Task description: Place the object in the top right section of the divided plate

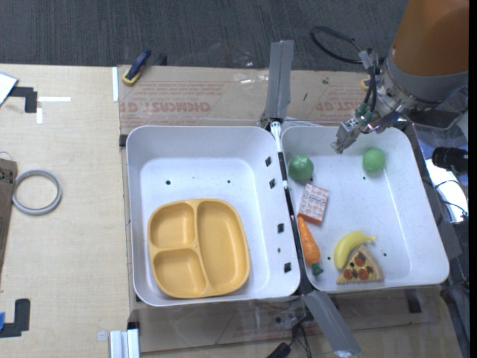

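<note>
Two white bins: the left bin [141, 200] carries the yellow divided plate [199, 247] at 6 o'clock. The right bin [417, 222] holds a banana [350, 245] and pizza slice [361, 268] at 6 o'clock, a carrot [308, 244] at 8, a small box [314, 203] beside it, and green balls at 10 [301, 168] and 12 [374, 160]. The gripper [347, 134] hovers at 11 o'clock; finger spacing cannot be told.

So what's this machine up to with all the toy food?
A robot arm's gripper hovers over the back of the right bin, which holds two green balls, a small carton, a carrot, a banana and a pizza slice. The yellow divided plate sits in the left bin, nothing on it yet.
</note>
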Available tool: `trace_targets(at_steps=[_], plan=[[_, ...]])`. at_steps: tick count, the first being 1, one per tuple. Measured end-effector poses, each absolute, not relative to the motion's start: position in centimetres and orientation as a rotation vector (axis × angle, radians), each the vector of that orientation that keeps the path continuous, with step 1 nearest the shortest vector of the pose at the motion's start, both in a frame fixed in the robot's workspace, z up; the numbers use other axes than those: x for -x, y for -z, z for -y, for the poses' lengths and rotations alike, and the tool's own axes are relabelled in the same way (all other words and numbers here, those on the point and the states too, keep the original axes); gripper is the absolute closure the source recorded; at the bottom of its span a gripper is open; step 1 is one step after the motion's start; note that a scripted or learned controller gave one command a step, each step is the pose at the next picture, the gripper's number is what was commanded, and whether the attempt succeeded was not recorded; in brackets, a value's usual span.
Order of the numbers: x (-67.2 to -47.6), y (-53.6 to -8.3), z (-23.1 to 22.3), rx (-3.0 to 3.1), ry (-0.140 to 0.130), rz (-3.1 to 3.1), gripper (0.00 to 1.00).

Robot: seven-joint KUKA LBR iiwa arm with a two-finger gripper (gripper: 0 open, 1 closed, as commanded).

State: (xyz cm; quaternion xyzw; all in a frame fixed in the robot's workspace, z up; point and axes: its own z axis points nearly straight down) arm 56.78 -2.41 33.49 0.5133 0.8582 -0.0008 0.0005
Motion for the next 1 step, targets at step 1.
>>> trace_targets(at_steps=[1], plan=[[-54.61,-27.17,-3.98,-1.043,0.003,-2.966,1.00]])
